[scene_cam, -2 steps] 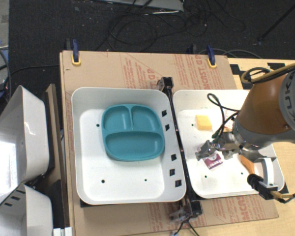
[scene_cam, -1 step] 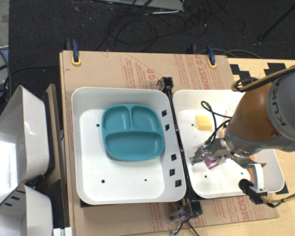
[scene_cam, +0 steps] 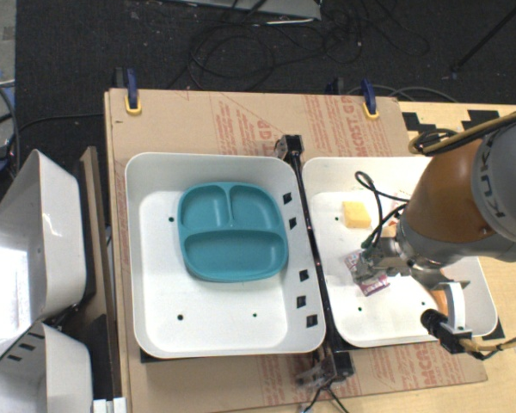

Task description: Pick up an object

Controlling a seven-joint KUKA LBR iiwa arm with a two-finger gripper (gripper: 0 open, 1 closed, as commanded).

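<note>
In the right bin (scene_cam: 331, 312), my gripper (scene_cam: 371, 261) hangs low over a small purple and silver packet (scene_cam: 374, 284) near the bin's middle. The gripper's lower end sits right at the packet's top edge, and I cannot tell if they touch. A pale yellow block (scene_cam: 355, 214) lies further back in the same bin, apart from the gripper. A small orange thing (scene_cam: 448, 298) shows at the bin's right side, partly hidden by the arm. The grey and orange arm (scene_cam: 451, 209) covers the right half of this bin.
The left bin (scene_cam: 146, 256) bears a teal divided plate (scene_cam: 233, 232) at its middle. A black divider strip (scene_cam: 310, 248) runs between the bins. Cardboard (scene_cam: 241, 119) lies under both. White tubs (scene_cam: 26, 248) stand off the bench at far left.
</note>
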